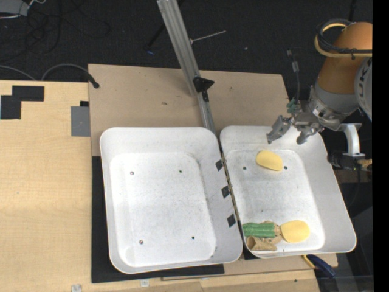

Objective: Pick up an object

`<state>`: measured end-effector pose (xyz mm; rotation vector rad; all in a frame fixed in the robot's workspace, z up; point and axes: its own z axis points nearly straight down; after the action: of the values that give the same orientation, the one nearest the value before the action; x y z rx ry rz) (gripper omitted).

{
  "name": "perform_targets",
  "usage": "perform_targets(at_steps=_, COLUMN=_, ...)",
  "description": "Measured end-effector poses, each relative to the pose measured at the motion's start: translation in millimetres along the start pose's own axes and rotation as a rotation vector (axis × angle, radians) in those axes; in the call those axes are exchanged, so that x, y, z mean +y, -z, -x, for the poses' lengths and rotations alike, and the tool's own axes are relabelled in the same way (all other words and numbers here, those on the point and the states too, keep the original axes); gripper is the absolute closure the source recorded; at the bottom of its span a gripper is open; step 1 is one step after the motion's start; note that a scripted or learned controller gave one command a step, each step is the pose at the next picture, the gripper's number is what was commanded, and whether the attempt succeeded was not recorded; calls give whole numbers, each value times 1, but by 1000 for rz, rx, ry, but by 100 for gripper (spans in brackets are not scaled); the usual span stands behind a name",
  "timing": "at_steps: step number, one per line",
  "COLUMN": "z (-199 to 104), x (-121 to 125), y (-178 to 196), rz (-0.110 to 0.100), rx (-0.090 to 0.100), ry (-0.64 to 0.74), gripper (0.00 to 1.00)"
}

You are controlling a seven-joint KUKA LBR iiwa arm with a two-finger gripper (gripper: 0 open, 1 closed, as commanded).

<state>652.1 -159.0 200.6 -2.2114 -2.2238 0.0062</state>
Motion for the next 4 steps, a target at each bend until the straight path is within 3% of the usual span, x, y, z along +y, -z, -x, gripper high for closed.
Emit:
perform_targets(at_steps=2, z=-1, x=-7, y=-106, rz=-2, rx=1, ry=-5, gripper=0)
perform_targets(at_steps=3, z=0, x=-5, y=-92, rz=4, rx=0, ry=-7, gripper=100)
perform_targets(at_steps=4, z=1, x=-8, y=-49, rz=9, rx=-1, ry=-9, gripper=100)
